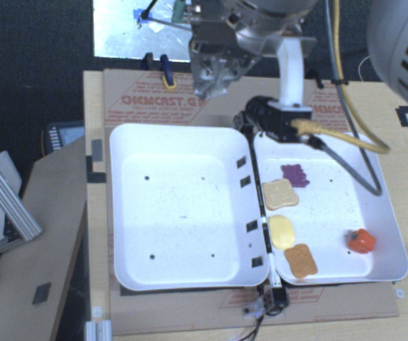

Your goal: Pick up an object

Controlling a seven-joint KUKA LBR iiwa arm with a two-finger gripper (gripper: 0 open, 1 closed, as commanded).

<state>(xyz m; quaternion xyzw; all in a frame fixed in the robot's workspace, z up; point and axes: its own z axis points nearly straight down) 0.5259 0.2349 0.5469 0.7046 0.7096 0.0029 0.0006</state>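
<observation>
The gripper hangs at the far side of the surface, over the printed cardboard sheet that lies under both bins. It sits just behind the back rim of the left bin, close to the corner where the two bins meet. From this angle it is a blur of grey metal pointing down, and I cannot tell whether it is released or clenched. It is well above the cardboard and touches none of the pieces.

Everything there is to pick up lies in the right bin, and most of it crowds the wall shared with the left bin. A purple piece is the one nearest the back. Just in front of it, and a touch closer to the shared wall, is a pale toast-shaped piece. Next comes a yellow oval piece, lying right along the wall. A brown toast-shaped piece lies just beside it, near the bin's front edge. An orange-red piece sits on its own, well apart from the others, towards the bin's front right corner.

Further out, a blue-and-yellow clamp grips the back edge of the cardboard, to the left of the gripper.
</observation>
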